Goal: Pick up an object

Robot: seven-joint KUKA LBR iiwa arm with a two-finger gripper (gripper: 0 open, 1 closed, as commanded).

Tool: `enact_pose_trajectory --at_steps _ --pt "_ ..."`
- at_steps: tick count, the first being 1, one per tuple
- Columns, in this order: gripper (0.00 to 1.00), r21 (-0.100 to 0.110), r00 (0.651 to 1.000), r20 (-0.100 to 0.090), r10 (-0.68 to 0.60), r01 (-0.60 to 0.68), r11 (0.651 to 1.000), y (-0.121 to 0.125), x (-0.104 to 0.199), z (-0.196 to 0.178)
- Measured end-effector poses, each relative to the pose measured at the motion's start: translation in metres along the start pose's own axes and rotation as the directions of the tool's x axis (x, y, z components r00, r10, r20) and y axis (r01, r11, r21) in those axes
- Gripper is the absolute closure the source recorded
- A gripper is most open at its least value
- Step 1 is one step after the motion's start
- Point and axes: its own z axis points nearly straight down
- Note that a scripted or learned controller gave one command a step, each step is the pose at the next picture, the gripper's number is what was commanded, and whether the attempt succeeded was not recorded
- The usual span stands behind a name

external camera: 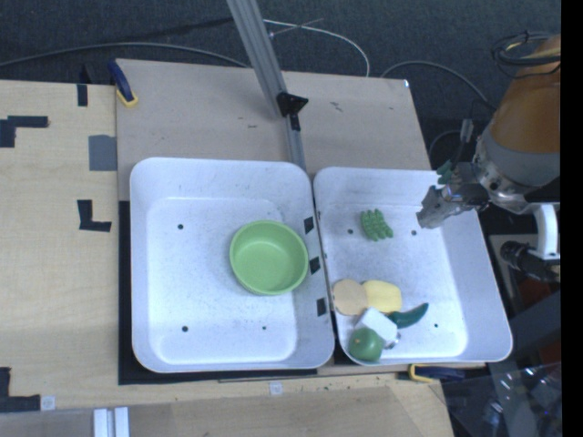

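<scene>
gripper waits over the right bin, nothing picked yet

nearest the camera, at the front edge of the right bin (474,244), sits a tight cluster: a green ball-like piece (366,344), a small white block (377,324) touching it, a tan round piece (348,296), a yellow piece (383,294) just beside that, and a dark green curved piece (412,315) on the cluster's right.

going from the left: the left bin (164,244) holds one green bowl (268,258), upright, near its right wall. across the divider, in the right bin's upper half, a small green ridged toy (374,224) lies alone, well apart from the cluster. further right, the gripper (435,209) hangs over the bin's upper right part, near the ridged toy but not touching it. whether its fingers are spread or pressed together cannot be told; the tips are too dark and blurred. nothing is visibly held.

as a judgement, the step in hand is the approach and choice of target. the lone ridged toy looks the safer pick: it is closest and has bare floor all around, so the fingers could straddle it without knocking neighbours. the front cluster is packed, and a descent there would likely push pieces aside or catch two at once. coming straight down, centred, with the closing direction across the toy's narrow side, should serve best.

no brand, label or readable writing shows anywhere.
</scene>
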Motion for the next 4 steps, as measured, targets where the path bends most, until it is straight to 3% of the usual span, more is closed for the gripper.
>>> enact_pose_trajectory --at_steps 2,4 --pt "1.0 0.002 1.0 0.0 0.0 0.0 1.0 -0.021 0.1 -0.005" --pt "1.0 0.005 1.0 0.001 0.0 0.0 1.0 -0.034 0.204 0.029"
